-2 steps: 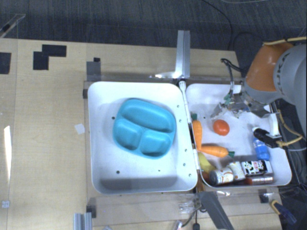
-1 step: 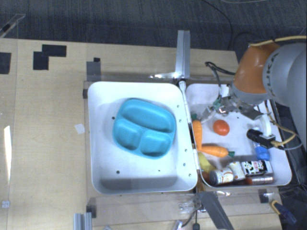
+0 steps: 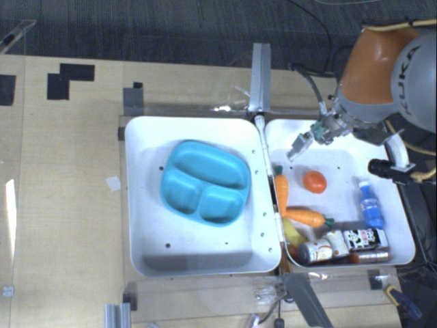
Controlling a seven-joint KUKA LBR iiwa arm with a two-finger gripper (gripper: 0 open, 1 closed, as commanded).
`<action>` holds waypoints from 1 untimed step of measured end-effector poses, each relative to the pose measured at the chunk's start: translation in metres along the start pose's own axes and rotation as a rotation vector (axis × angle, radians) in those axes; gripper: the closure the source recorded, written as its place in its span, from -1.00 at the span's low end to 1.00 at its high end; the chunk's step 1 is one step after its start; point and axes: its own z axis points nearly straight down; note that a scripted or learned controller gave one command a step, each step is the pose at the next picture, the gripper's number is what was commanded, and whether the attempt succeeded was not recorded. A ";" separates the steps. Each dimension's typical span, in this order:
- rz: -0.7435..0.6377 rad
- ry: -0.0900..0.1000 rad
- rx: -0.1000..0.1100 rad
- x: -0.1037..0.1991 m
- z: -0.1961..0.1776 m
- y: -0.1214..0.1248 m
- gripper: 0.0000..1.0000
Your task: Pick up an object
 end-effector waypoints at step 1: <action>0.242 0.001 0.004 -0.042 0.063 -0.057 -1.00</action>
